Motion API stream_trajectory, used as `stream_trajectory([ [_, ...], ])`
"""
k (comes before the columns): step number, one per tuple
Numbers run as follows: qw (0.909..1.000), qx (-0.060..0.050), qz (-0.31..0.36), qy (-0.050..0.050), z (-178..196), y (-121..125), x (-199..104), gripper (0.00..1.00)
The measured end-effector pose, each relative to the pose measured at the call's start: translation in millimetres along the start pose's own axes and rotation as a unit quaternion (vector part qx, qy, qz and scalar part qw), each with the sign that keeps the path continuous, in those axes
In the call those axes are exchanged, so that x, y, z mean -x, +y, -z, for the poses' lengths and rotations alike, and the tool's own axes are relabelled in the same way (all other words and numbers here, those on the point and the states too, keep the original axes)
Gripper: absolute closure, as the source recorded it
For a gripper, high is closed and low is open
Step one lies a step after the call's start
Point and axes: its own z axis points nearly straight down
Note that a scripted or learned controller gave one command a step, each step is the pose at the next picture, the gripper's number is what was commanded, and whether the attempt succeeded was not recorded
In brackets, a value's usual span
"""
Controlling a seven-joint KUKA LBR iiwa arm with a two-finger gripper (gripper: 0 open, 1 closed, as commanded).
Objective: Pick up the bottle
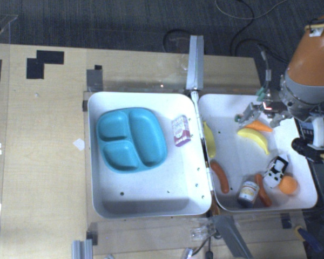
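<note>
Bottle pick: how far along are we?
Done: nothing visible yet; the bottle stands near the front edge of the right bin, beside a sausage.
In hand: the gripper hangs over the bin's back part, above the banana and a carrot, well apart from the bottle.
Left: move to the front of the bin, close on the bottle, lift.

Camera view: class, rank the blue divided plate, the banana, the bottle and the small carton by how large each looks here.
1. Blue divided plate, by far the largest.
2. Banana.
3. Small carton and bottle look alike in size; not ranked apart.
</note>
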Motion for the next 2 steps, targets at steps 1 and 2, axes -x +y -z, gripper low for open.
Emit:
stream_trajectory([
  [1, 0.999, 0.0, 0.044, 0.0, -10, -28, -38, 0.0],
  [2, 1.0, -0.001, 0.004, 0.0, -108, 69, -8, 0.0],
])
